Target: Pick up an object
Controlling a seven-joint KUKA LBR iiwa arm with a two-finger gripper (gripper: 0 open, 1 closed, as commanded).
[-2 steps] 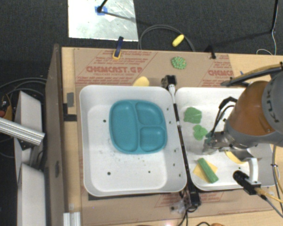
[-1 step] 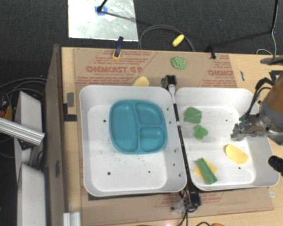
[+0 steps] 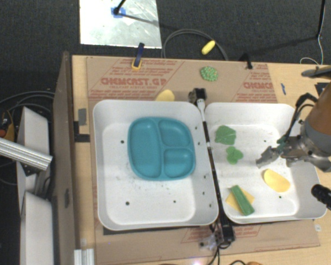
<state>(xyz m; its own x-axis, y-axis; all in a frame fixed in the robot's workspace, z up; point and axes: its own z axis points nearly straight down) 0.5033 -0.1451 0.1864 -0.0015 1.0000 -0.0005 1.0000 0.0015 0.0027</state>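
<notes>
Two shallow white bins side by side on the cardboard-covered surface (image 3: 127,79), seen from the overhead camera. Left white bin (image 3: 107,203): holds a teal plastic plate with three compartments (image 3: 161,148). Right white bin (image 3: 303,206): holds a flat green leaf-shaped piece (image 3: 225,134), a small green lumpy piece (image 3: 234,155) just below it, a pale yellow oval piece (image 3: 276,180) toward the right, and a dark green stick (image 3: 243,200) lying across a yellow wedge (image 3: 230,199) near the front wall.

Grey end effector (image 3: 266,158) reaching in from the right, low over the right bin, between the small green lumpy piece and the pale yellow oval piece, apparently touching neither. Cannot tell whether spread or pressed together; nothing visibly pinched.

Judging by position, approach stage, with no pickup yet. Best to commit to one target: probably the pale yellow oval piece, lying alone on bare bin floor. Centre above it, align across its narrow width, descend straight until nearly at the floor, close gently, then lift vertically. Beware a flat, slick shape sliding out sideways.
</notes>
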